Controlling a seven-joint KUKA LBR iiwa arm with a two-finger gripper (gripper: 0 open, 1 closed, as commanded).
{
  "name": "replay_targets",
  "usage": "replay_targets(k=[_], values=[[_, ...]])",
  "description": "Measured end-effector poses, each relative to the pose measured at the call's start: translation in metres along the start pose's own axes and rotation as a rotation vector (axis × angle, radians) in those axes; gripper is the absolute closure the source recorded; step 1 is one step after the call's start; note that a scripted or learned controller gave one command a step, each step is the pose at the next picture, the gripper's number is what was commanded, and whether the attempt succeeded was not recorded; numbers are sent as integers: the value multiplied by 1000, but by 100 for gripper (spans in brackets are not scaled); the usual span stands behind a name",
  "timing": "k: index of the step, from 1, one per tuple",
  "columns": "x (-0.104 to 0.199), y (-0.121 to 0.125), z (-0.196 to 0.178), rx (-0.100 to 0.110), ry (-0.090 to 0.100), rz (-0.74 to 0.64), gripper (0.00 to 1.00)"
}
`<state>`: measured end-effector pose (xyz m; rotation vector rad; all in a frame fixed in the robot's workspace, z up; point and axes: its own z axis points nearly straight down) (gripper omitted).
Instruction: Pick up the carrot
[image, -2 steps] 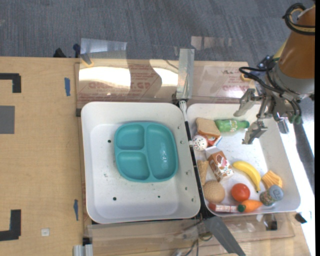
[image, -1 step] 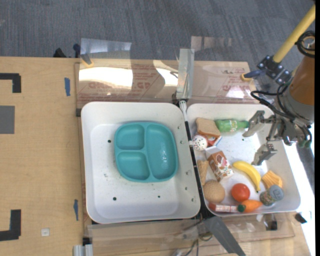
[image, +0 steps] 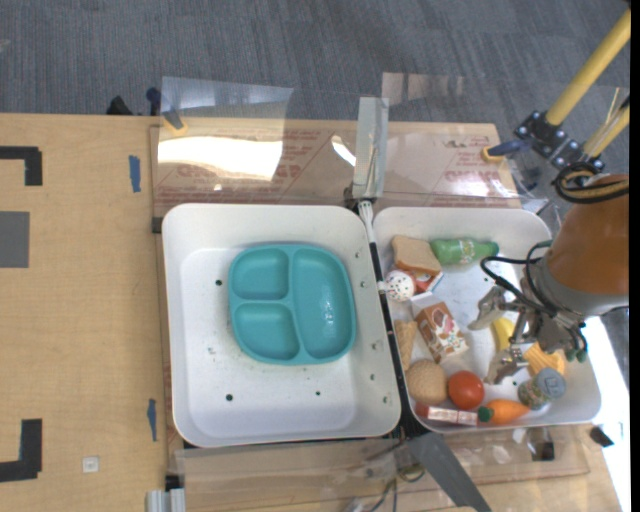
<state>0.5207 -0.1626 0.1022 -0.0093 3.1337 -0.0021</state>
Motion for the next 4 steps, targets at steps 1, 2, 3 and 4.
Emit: replay_targets(k=[1,2,3,4], values=[[14,-52,13,-7,-4,-125,0],[10,-52,0,-1,-17,-128,100],[-5,-62,-120,5,-9,-192,100],[-31,-19,-171,1,-6,-239,100]])
